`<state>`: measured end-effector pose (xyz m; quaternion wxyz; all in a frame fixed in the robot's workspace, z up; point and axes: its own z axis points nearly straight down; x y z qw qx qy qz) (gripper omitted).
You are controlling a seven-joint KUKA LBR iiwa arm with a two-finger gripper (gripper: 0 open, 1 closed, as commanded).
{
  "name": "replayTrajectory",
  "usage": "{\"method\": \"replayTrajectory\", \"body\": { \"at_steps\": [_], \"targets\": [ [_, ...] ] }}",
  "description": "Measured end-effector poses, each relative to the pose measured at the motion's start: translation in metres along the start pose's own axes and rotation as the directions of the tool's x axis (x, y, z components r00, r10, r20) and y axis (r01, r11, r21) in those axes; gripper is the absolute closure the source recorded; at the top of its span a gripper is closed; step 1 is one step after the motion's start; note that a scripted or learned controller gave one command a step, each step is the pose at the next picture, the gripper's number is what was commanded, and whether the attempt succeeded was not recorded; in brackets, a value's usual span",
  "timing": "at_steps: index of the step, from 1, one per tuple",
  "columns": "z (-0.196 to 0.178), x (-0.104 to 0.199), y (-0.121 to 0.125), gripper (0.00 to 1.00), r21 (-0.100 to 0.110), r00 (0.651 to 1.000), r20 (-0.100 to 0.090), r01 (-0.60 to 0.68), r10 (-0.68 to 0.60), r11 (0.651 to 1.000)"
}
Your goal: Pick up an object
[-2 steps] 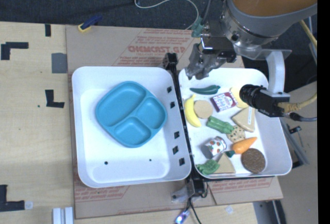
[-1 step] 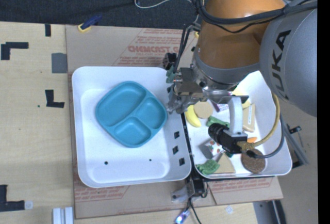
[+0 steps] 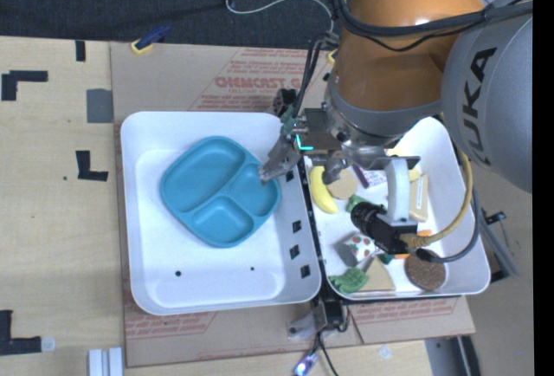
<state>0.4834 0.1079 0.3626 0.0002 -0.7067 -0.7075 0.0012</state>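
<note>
The blue divided plate is lying flat in the left bin, its long axis running from ten o'clock to four o'clock. At its three o'clock rim the fingers are sitting right at the edge, at the divider between the bins; whether they are open or closed I cannot tell. The banana is lying just beyond, at the fingers' four o'clock, in the right bin
</note>
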Motion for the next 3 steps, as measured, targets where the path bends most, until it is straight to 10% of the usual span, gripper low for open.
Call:
{"method": "replayTrajectory", "body": {
  "at_steps": [1, 2, 3],
  "targets": [
    [-0.179, 0.050, 0.000, 0.00, -0.019, 1.000, -0.008, 0.006, -0.006, 1.000],
    [-0.180, 0.049, 0.000, 1.00, -0.001, 1.000, 0.000, 0.002, -0.002, 1.000],
    [0.009, 0.018, -0.002, 1.00, 0.017, 1.000, 0.006, -0.004, 0.004, 1.000]
  ]
}}
